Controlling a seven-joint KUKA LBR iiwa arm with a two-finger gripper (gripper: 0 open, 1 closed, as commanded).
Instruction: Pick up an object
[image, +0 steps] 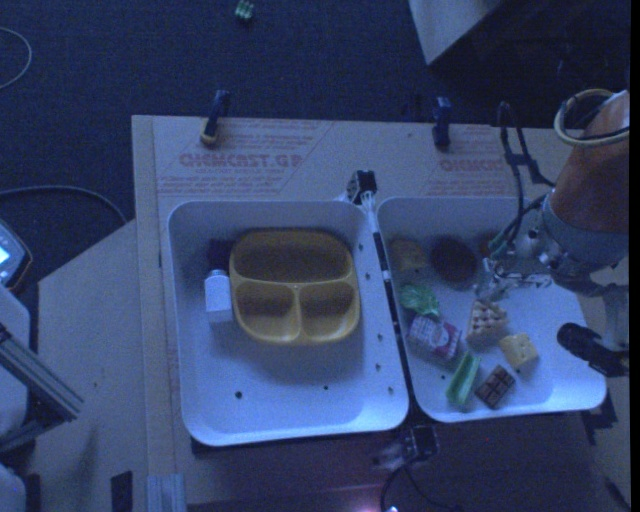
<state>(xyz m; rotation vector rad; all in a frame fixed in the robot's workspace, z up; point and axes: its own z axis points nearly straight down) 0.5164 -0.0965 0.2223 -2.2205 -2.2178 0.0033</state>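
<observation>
We find the hand (497, 283) low in the right bin (570, 392), just above a wedge-shaped cracker piece (486, 322); we cannot tell whether it is open or closed, and nothing visibly sits in it. Nearby in that bin we count one yellow cheese block (518, 351), one chocolate square (495, 386), one green stick (463, 377), one red packet (434, 336), one green wrapper (419, 298) and two round items (453, 260). The left bin (300, 405) carries one yellow divided plate (295, 285) and one small white bottle (218, 294).
</observation>
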